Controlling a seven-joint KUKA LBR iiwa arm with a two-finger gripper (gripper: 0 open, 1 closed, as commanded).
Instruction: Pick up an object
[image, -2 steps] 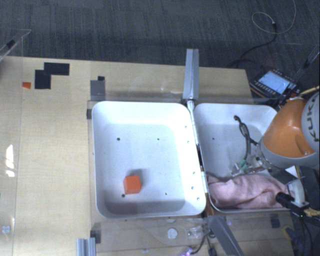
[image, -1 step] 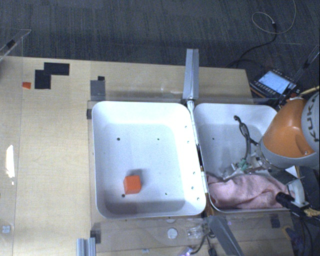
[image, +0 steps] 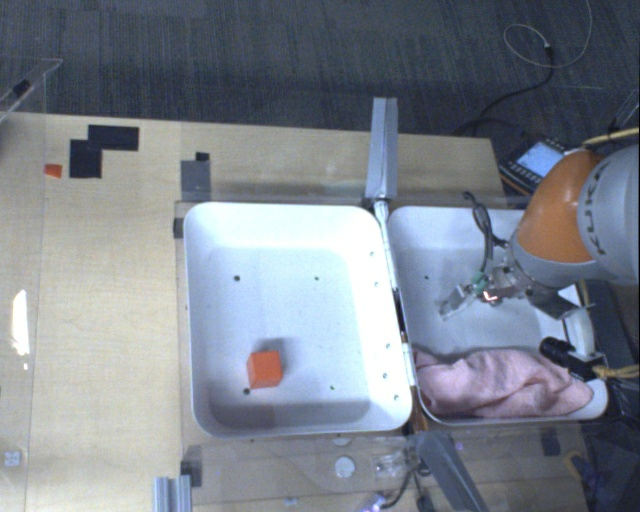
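Note:
An orange cube (image: 265, 369) lies in the left bin (image: 210, 300), near its front-left part. A crumpled pink cloth (image: 500, 386) stretches along the front of the right bin (image: 430, 250). My gripper (image: 472, 295) hangs over the middle of the right bin, just above and behind the cloth, pointing left. I see nothing held in it. The grey arm with its orange band (image: 560, 215) comes in from the right and hides the bin's right part.
A metal post (image: 383, 150) stands behind the seam between the bins. Black blocks (image: 98, 148) and a small orange tile (image: 52, 171) sit on the bench at the far left. A device with a lit screen (image: 540, 160) and cables lie at the back right.

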